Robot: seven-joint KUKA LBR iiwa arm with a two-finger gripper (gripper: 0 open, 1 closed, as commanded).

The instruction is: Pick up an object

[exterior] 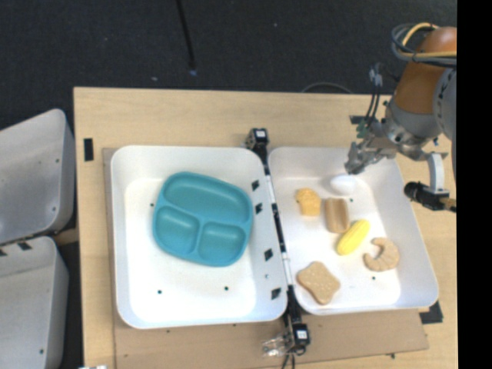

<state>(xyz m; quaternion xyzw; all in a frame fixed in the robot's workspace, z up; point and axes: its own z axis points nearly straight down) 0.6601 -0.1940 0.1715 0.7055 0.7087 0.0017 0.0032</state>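
Observation:
My gripper point(358, 162) hangs over the far part of the right bin point(415, 283), just above a small white object point(345, 183). Nothing shows between its fingers. Nearer the front lie several food toys: a small orange-yellow piece point(308, 201), a tan block point(335, 214), a yellow corn-like piece point(352, 237), a brown pretzel-like ring point(381, 254) and a toast slice point(318, 281).
The left bin point(127, 283) holds a teal divided plate point(203, 218). A clip-lined rim point(272, 221) separates the two bins. The arm reaches in from the right, with a black fitting point(427, 194) by the right bin's edge.

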